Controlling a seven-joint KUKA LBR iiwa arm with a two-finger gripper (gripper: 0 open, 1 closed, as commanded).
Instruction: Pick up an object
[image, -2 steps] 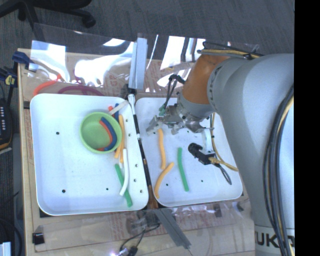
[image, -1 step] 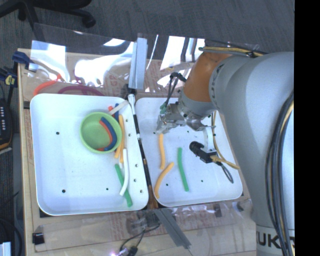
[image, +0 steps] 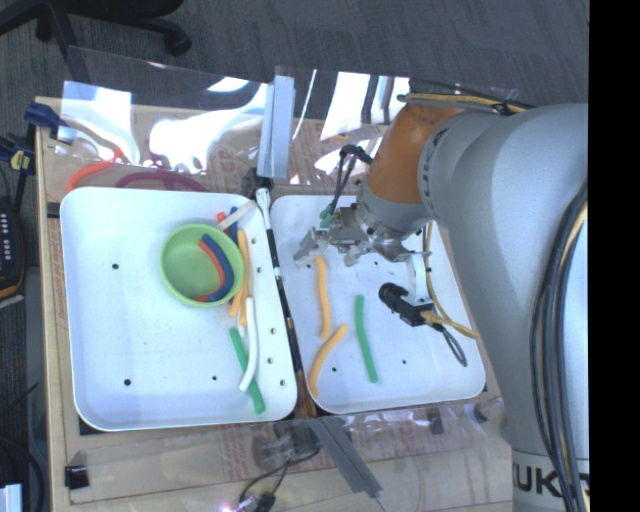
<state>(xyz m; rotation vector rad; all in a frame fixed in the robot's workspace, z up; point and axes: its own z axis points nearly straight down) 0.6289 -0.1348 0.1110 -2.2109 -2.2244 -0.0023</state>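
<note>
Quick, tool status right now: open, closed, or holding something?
Tool: cannot be told. It sits low at the back of the right bin, near the top end of an orange strip; nothing visibly gripped.

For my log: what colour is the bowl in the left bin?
Green, seen in the camera view: bowl.

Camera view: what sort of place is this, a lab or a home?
Probably a robotics lab: a bench with two white bins, an industrial arm reaching in, cables, grey office carpet behind.
</note>
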